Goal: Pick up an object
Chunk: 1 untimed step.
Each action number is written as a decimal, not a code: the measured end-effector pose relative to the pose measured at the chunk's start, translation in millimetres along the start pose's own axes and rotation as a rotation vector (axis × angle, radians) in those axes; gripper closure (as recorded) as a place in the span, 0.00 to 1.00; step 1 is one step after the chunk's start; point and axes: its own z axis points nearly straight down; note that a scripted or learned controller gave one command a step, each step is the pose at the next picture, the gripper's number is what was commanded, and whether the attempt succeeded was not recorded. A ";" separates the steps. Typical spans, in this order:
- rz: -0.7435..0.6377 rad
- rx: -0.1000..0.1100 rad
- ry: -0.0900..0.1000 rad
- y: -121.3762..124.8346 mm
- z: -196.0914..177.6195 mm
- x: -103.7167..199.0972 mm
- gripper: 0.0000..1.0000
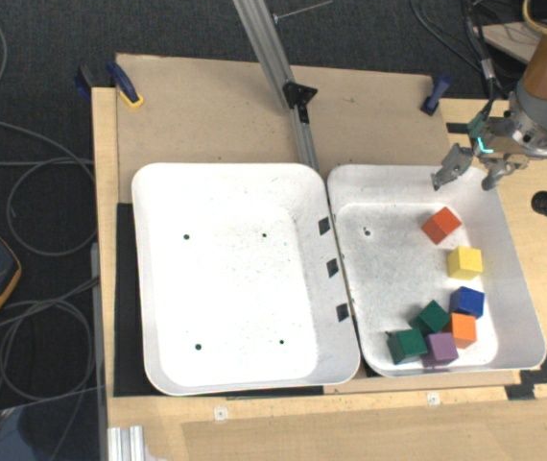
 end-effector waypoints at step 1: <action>-0.002 -0.005 -0.002 1.1 -3.5 0.2 0.00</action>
